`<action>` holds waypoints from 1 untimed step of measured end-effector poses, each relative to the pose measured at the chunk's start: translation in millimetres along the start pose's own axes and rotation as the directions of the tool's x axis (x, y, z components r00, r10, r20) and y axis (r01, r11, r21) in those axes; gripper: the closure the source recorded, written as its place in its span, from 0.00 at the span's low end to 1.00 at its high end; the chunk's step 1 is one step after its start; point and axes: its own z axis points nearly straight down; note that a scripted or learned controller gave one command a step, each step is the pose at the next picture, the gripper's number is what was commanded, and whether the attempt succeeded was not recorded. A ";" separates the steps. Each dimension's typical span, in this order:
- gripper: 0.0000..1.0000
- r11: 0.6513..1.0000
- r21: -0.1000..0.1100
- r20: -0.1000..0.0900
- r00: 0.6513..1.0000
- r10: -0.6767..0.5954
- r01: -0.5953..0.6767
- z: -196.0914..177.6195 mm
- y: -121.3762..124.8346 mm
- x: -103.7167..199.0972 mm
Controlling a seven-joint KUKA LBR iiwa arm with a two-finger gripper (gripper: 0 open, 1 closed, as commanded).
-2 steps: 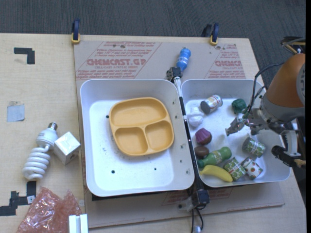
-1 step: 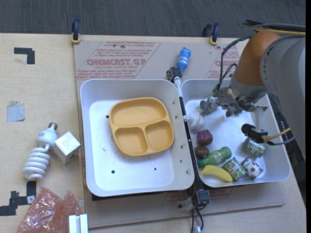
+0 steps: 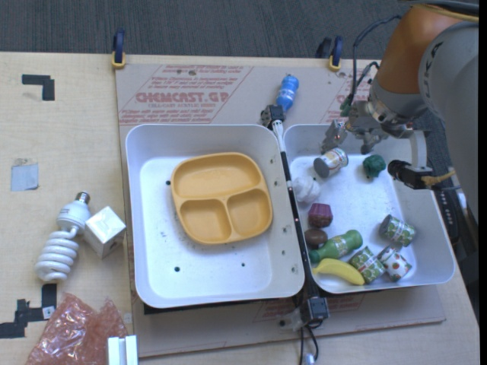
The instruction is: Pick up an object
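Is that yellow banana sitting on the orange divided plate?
No, the banana lies in the right bin near its front edge, while the orange plate sits in the left bin.

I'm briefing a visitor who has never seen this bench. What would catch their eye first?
Likely the yellow divided plate, lying alone in the left bin. Next, the right bin, crowded with small things: a banana, a green bottle and a silver can. The grey and orange arm hangs over that bin's far end.
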 end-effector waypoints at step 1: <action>0.00 1.000 0.001 -0.001 1.000 0.002 -0.002 71.3 -16.3 10.8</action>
